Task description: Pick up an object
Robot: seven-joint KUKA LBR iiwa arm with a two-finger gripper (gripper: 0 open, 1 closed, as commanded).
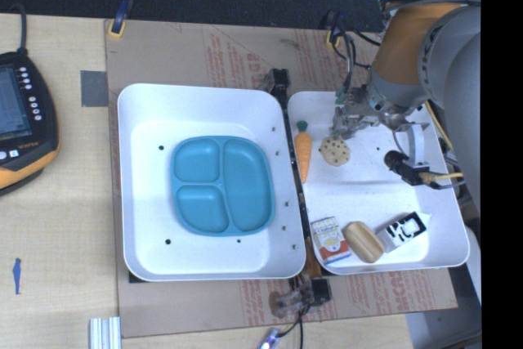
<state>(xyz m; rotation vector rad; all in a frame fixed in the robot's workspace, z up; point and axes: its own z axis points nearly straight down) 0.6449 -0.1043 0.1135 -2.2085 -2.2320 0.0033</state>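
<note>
2 white bins sit side by side. The left bin [139, 176] holds 1 blue divided plate [221, 184]. The right bin [425, 253] holds 1 carrot [303, 154], 1 carton [327, 238], 1 bread roll [364, 242], 1 black-and-white item [404, 229] and 1 round, tan, dark-speckled cookie [335, 150], just below the gripper [350, 120]; its opening cannot be told.

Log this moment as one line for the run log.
task: pick up an object | gripper: low in right bin, over cookie | carrot: beside cookie | left bin: blue plate | grasp: unconfirmed
</note>
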